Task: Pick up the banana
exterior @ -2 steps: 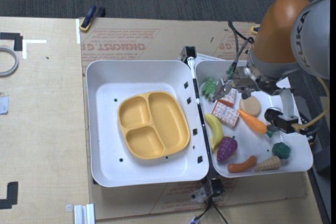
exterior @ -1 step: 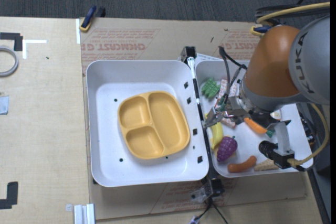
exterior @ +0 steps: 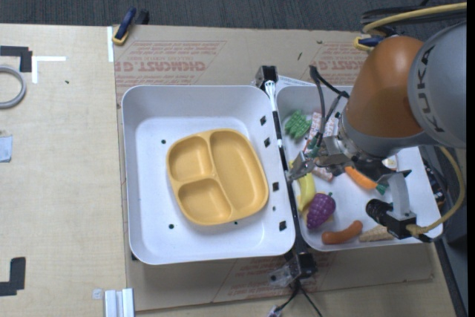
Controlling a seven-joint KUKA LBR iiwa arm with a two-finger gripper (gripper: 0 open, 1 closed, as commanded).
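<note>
From my remote station I observed the arm (exterior: 401, 96) reaching in from the right over the right-hand bin (exterior: 430, 223), its orange band sitting above the wrist. The gripper (exterior: 306, 167) was low at the bin's left side, close to the divider between the two bins. I could not tell from this angle how the pincer stood, as wrist hardware and cabling cluttered the spot.

The banana (exterior: 306, 191) lay in the right bin against its left wall, just below the gripper and just beside a purple bunch of grapes (exterior: 320, 210). I could not confirm contact between the gripper and the banana.

Also noted in that bin: a green item (exterior: 297, 124) toward the back, a carrot (exterior: 361, 178) under the wrist, and a sausage (exterior: 341, 234) near the front edge.

The left bin (exterior: 141, 159) held a yellow divided plate (exterior: 215, 176).
</note>
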